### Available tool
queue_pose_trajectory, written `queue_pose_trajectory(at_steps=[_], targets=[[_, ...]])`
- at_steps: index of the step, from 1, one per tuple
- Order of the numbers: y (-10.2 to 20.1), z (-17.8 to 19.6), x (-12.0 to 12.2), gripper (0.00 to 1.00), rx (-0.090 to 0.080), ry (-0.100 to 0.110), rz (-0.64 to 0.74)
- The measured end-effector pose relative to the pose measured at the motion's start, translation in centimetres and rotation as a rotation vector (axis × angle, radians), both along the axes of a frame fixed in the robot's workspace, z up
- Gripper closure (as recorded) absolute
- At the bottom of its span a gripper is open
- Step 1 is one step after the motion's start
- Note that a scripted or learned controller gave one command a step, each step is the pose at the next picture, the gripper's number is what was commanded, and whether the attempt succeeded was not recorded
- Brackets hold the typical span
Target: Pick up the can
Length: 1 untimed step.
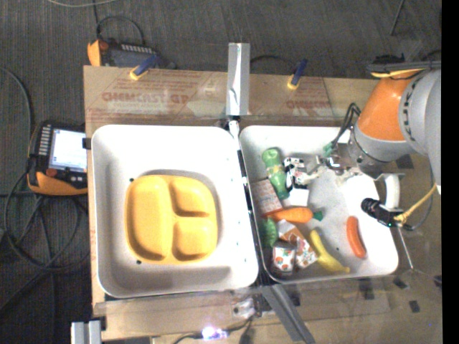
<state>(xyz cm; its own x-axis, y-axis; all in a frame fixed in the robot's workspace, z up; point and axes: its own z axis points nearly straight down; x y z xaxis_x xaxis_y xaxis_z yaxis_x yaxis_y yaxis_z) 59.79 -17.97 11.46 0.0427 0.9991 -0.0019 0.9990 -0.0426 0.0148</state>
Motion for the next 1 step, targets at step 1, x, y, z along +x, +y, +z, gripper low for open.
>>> queue_pose_trajectory(at_steps=[1], targets=[[1.71,0.57,1.54,0.0,-0.006,0.008,0.183]])
